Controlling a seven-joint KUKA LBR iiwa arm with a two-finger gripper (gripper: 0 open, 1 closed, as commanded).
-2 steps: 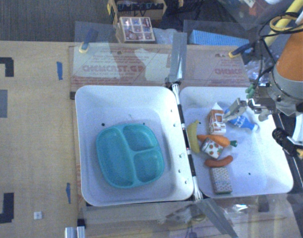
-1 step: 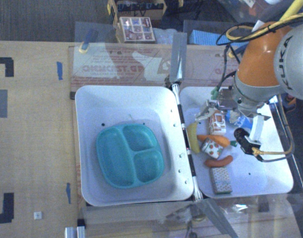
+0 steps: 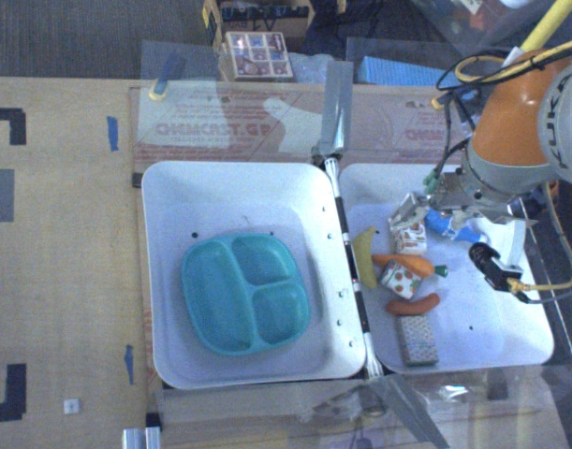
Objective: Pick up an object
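A tan bench carries two shallow white bins side by side: the left bin (image 3: 164, 251) and the right bin (image 3: 529, 330). The gripper (image 3: 433, 197) hangs over the right bin's far edge, and whether it is spread or clenched cannot be told. The nearest thing is a small carton (image 3: 409, 236), just beside it toward the bin's near edge. Further that way lie one carrot (image 3: 407, 265), long axis running across the bin, one red-and-white block (image 3: 403, 282), one sausage (image 3: 414, 304), and one speckled sponge (image 3: 418, 340). One banana (image 3: 363, 258) lies along the left wall. The left bin holds one teal divided plate (image 3: 245, 292).
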